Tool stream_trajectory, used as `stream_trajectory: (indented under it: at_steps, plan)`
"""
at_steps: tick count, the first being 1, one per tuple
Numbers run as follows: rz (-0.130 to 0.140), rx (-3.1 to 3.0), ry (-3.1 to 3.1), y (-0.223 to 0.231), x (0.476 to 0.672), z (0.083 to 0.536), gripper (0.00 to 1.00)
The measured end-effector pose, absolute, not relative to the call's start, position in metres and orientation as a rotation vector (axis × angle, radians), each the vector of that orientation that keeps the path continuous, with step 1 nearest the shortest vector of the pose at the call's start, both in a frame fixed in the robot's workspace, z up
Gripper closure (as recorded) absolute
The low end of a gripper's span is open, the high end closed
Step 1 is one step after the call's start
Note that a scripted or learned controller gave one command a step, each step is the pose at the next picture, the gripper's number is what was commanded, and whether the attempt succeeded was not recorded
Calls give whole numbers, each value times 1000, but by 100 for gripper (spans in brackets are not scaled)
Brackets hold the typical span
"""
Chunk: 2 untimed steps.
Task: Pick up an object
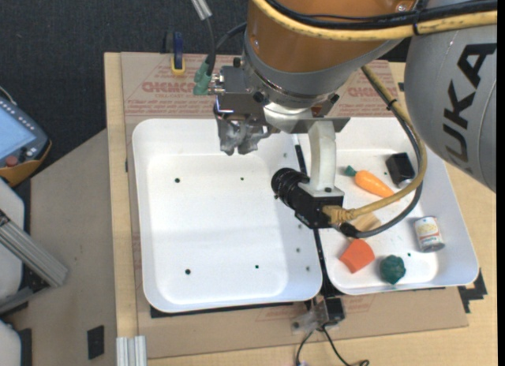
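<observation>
orange carrot (pixel 372 182), green ball (pixel 392 268), white bins (pixel 158 199)

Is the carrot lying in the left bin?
No, the carrot lies in the right bin, near the orange block and the green lump.

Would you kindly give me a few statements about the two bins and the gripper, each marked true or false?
1. The carrot lies in the right bin. True.
2. The gripper hangs over the right bin. False: it hangs over the far edge of the left bin.
3. The green object sits beside the orange block. True.
4. The small white jar is in the left bin. False: it is in the right bin, near its right rim.
5. The black object lies at the right bin's near edge. False: it lies towards the far side, beside the carrot.
</observation>
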State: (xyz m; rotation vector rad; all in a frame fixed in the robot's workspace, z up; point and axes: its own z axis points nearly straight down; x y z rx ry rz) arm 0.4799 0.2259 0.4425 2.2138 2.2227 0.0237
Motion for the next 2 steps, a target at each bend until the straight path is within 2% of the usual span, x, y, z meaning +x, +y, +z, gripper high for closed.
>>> stream_trajectory:
  at_steps: [1,2]
  plan:
    - [-14,2226,2222,224,491,315,100]
    - [2,2223,2221,225,492,331,100]
